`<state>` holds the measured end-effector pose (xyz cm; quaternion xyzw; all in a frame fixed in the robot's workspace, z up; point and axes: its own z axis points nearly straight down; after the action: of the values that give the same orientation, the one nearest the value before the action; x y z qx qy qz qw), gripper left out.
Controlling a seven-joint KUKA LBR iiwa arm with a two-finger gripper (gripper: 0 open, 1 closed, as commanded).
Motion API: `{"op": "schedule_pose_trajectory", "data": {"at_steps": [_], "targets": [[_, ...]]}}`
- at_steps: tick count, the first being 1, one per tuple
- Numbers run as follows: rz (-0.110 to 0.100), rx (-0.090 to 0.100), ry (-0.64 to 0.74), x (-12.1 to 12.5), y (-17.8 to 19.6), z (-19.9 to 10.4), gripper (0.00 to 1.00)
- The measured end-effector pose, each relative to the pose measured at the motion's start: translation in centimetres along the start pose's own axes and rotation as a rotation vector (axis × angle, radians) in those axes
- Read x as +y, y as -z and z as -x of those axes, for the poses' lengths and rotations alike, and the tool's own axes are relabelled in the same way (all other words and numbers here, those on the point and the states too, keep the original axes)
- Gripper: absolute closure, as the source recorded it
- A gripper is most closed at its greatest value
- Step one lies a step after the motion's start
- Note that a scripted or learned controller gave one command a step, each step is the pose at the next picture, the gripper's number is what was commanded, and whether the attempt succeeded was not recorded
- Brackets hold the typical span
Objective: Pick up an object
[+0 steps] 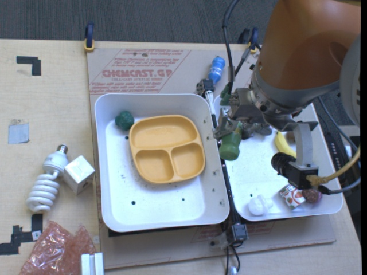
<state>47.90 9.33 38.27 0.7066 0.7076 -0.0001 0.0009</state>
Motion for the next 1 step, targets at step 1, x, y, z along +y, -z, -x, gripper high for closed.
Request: {"op": "schedule_pose_trajectory", "data": {"at_steps": [1], "targets": [[0.0,0.0,0.0,0.0,0.0,0.01,0.0]]}}
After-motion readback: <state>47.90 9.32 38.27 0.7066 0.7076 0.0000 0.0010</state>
